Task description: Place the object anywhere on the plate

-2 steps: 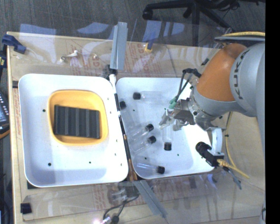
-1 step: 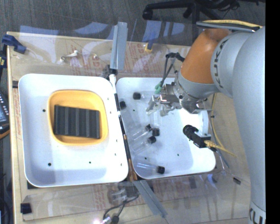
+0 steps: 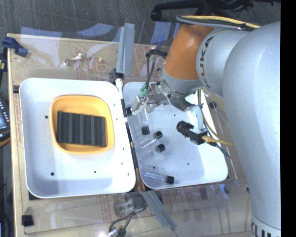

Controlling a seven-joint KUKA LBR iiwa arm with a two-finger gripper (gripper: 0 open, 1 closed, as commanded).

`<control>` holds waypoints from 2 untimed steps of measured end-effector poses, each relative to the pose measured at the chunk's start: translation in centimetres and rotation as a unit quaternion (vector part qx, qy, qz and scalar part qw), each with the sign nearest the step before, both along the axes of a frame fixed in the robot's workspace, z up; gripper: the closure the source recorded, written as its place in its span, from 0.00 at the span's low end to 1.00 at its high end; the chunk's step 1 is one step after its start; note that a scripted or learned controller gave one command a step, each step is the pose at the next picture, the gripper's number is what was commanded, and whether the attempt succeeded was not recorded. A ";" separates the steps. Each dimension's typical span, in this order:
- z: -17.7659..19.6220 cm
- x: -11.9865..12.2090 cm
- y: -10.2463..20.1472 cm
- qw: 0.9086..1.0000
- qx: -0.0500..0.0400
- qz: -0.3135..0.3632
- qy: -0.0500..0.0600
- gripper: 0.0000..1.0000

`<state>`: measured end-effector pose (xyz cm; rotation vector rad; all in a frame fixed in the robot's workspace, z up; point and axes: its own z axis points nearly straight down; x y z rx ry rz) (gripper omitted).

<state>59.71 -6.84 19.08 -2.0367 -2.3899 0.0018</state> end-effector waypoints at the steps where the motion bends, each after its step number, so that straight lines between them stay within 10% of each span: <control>1: 1.1 0.8 5.8 0.997 0.000 0.075 0.000 1.00; 2: 1.1 0.8 5.8 0.997 0.000 0.074 0.000 0.00</control>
